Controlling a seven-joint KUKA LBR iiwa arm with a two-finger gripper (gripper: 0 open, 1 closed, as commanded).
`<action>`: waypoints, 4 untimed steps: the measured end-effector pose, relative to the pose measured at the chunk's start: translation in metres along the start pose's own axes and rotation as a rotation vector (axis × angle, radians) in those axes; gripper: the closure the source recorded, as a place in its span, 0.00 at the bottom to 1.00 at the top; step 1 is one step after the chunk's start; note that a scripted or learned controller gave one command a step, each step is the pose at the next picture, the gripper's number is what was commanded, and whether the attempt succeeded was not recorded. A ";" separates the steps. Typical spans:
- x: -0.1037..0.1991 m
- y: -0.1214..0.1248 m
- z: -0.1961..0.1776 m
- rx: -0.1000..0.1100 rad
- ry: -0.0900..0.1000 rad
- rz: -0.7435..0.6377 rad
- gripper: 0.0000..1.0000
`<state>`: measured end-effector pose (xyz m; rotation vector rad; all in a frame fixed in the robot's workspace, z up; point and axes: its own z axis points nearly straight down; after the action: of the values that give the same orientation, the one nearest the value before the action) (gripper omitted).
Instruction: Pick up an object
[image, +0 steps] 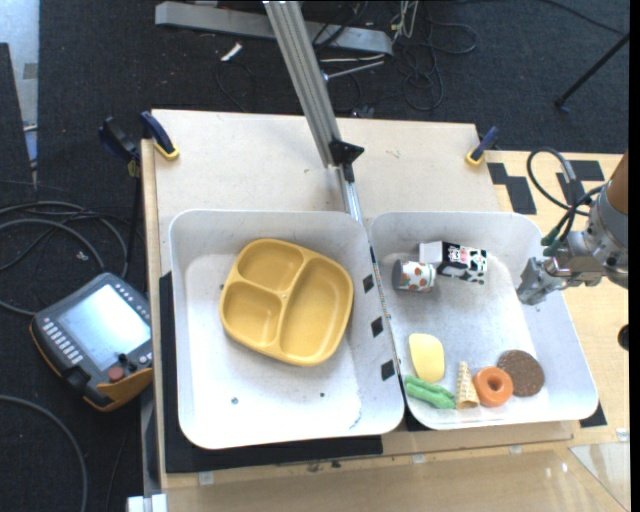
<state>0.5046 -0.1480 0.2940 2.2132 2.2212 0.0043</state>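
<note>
- A handheld control pendant (95, 340) is lying on the dark floor off the left edge of the bench.
- A yellow divided plate (287, 300) is sitting in the middle of the left bin (200, 400), tilted a little, with its three compartments facing up.
- A small white cup with red spots (415, 275) is lying on its side near the far edge of the right bin (560, 330), touching a black-and-white cow-patterned carton (463, 261) just to its right.
- A pale yellow oval piece (426, 356) is resting near the left wall of the right bin, toward its near edge.
- A green pod (428, 393), a cone (466, 386), an orange ring (493, 386) and a brown round cookie (521, 372) are lining up along the near edge of the right bin, each just beside the next.
- The gripper (533, 283) is hovering at the right edge of the right bin, well apart from every object; whether its claw is spread or pressed together cannot be told from here, and nothing is showing between its tips.
</note>
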 end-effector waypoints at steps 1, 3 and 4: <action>0.046 0.031 0.010 0.004 0.002 -0.003 1.00; 0.140 0.066 0.011 0.005 0.002 -0.003 1.00; 0.189 0.085 0.012 0.004 0.003 -0.004 1.00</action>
<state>0.5887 0.0417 0.2824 2.2122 2.2296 0.0036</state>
